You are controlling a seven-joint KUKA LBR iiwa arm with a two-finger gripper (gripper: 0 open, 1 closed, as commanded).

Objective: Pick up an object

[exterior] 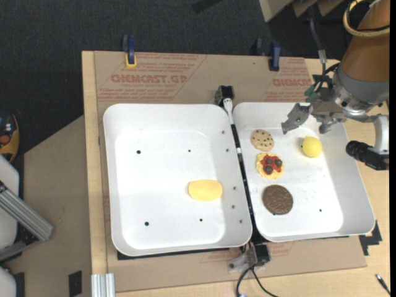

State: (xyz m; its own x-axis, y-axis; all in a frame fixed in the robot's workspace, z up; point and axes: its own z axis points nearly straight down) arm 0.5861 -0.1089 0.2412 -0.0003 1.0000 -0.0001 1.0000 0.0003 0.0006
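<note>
Two shallow white bins sit side by side on a cardboard-covered bench. The left bin point(124, 141) holds one thing: a pale yellow oblong piece point(205, 190), like a soft bun or bar of soap, lying in the near right part of the bin floor. Its long axis runs roughly left to right across the view, almost level, parallel to the bin's near edge.

The right bin point(346, 209) holds four small items. A chocolate-chip cookie point(262, 140) lies near the bin's left wall, toward the far side. Just in front of it sits a small yellow tart with red berry topping point(270, 165), and in front of that a round dark brown chocolate cookie point(278, 199); the three form a short column, close together but apart. A small yellow lemon-like ball point(312, 146) lies to the right of the chip cookie, well clear of the others.

The gripper point(309, 121) hangs over the far part of the right bin, just beyond the lemon-like ball, its two fingers spread apart with nothing between them. The finger point(293, 121) on the view's left points down toward the bin floor between the chip cookie and the ball.
</note>
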